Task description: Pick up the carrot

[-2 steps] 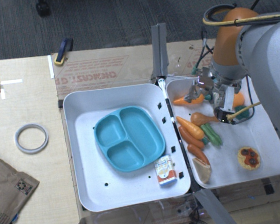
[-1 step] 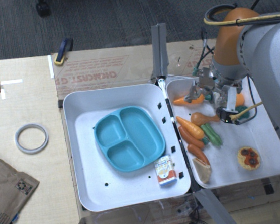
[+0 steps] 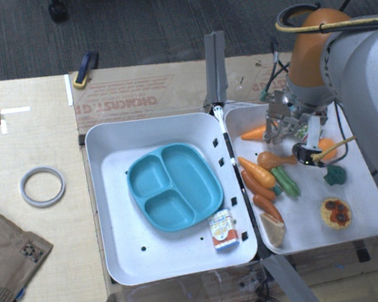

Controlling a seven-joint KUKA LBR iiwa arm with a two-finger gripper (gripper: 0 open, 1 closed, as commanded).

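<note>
Several carrots lie in the right bin (image 3: 368, 186). One small carrot (image 3: 253, 133) rests near the bin's far left corner, with its right end under my gripper (image 3: 279, 133). The gripper hangs low over that end, and I cannot tell whether it touches the carrot. Two longer carrots (image 3: 256, 171) (image 3: 265, 206) lie along the bin's left wall, nearer the front. Another orange piece (image 3: 276, 159) sits just below the gripper.
Also in the right bin are green beans (image 3: 285, 180), a broccoli floret (image 3: 335, 175), a mini pizza (image 3: 337, 212), a folded wrap (image 3: 274, 229) and an orange item (image 3: 327, 147). The left bin (image 3: 114, 211) holds a blue divided plate (image 3: 174, 185) and a small carton (image 3: 223, 231). A tape roll (image 3: 43, 186) lies on the bench.
</note>
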